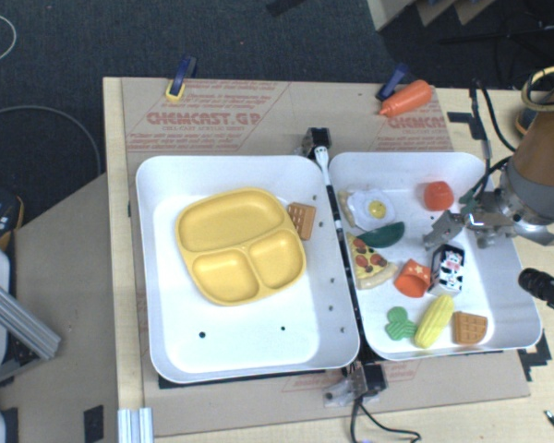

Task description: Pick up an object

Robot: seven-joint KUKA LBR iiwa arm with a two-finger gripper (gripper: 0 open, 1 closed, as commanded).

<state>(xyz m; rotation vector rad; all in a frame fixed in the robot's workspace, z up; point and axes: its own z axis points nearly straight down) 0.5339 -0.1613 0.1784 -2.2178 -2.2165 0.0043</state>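
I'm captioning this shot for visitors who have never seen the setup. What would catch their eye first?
The big yellow divided plate in the left bin, with a small waffle piece at its right edge. Then the bright toy food crowding the right bin: fried egg, pizza slice, corn. The arm's tool hovers over that bin from the right.

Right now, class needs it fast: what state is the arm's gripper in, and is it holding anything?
Gripper: low over the right bin, above the black-and-white toy; open or shut cannot be told, nothing seen held.
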